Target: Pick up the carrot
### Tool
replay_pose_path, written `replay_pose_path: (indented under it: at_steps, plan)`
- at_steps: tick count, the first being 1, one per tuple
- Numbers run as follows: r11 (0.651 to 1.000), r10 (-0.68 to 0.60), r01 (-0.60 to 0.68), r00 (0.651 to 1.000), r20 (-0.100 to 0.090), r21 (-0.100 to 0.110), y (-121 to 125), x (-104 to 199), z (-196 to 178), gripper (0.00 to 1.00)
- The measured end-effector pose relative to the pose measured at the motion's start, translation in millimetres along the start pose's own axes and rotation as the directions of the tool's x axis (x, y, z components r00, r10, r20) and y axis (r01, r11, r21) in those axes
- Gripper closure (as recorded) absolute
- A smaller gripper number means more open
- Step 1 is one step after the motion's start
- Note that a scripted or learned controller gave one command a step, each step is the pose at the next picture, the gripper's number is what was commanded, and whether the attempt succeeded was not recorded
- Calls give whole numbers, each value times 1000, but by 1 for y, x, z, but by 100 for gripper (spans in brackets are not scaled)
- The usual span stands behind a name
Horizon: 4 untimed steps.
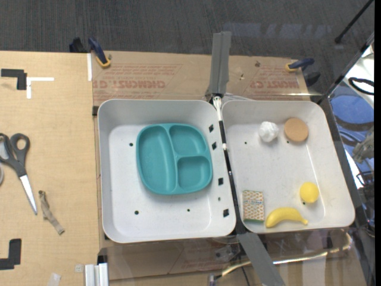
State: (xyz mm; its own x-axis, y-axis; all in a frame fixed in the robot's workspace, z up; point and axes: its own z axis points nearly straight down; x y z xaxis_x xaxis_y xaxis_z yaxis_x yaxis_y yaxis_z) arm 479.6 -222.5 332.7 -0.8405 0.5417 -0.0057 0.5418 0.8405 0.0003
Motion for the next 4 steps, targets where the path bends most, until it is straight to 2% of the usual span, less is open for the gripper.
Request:
replay_pose_path:
  at_steps: [1, 2, 3, 4]
  plan:
    - [999, -41, 41, 999, 0, 0, 16, -26, -9, 100]
    - [999, -32, 32, 999, -3, 0, 0, 1, 29, 100]
    - [993, -118, 118, 993, 0, 0, 0, 0, -8, 100]
    - [969, -247, 247, 969, 1, -1, 0, 0, -39, 100]
